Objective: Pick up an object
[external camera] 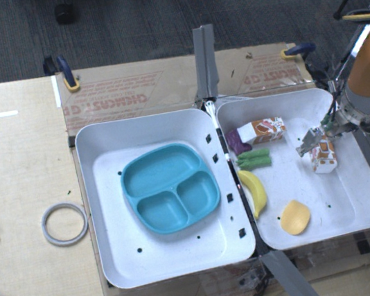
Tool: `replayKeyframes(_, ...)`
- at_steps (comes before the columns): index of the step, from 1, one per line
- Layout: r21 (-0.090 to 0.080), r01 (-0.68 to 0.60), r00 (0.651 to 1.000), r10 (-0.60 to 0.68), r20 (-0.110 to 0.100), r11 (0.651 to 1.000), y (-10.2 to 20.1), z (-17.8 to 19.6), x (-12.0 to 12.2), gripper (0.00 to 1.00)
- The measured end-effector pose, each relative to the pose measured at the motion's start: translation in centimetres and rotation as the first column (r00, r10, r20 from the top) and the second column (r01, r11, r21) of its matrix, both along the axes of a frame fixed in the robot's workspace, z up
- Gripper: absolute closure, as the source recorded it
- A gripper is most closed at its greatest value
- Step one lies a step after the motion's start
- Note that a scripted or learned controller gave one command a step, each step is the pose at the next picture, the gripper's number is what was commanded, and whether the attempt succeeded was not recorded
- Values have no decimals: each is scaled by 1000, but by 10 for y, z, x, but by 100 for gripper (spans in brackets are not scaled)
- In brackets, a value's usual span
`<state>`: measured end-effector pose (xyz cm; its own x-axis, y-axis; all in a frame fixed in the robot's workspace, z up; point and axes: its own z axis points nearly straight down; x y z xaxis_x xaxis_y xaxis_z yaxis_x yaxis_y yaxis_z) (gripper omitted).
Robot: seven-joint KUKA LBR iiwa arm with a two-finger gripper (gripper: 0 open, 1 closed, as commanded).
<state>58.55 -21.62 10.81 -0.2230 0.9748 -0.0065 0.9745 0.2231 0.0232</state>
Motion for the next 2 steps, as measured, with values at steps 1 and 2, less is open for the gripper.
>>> replayKeyframes(1, -12, 1, 1000, 0, 19, 1000, -3, 15, 5, 100)
replayKeyframes(2, -12, 1, 1000, -1, 19, 1000, -3, 15, 4, 0)
